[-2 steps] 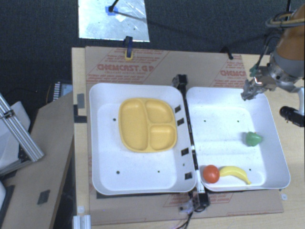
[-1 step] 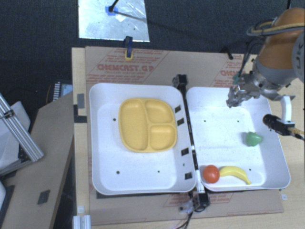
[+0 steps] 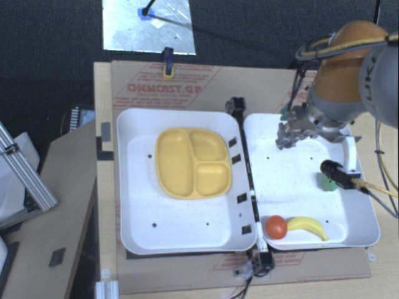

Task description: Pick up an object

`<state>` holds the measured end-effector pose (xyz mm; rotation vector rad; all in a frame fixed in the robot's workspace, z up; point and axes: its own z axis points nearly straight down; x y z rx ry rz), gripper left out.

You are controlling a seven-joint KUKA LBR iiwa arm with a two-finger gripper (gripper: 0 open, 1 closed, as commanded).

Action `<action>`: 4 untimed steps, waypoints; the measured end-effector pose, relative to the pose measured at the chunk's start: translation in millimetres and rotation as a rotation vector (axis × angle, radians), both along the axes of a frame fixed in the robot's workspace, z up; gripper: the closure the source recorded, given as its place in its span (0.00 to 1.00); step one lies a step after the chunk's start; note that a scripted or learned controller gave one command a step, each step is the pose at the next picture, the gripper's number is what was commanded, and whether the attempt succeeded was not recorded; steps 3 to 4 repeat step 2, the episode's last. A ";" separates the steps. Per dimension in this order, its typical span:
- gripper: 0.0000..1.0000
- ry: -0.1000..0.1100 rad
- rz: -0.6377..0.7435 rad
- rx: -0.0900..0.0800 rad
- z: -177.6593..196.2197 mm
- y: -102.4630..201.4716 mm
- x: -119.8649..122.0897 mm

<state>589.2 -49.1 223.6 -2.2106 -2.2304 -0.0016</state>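
Note:
In the right bin a red tomato-like ball and a yellow banana lie side by side near the front edge. A small green object rests by the bin's right wall, partly covered by a black part. My gripper hangs over the bin's back left area, well behind the fruit, with nothing seen between its fingers. The grey arm with its orange band comes in from the upper right.
The left bin holds a yellow divided plate. A black divider rail runs between the bins. A shiny metal sheet lies behind the bench, and a cable trails along the right side.

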 end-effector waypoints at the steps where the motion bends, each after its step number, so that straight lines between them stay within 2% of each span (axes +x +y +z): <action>1: 1.00 0.000 0.001 0.001 -7.7 58.5 -6.7; 2: 1.00 0.000 0.001 0.001 -14.6 111.9 -18.1; 4: 1.00 0.000 0.001 0.001 -14.6 111.9 -18.1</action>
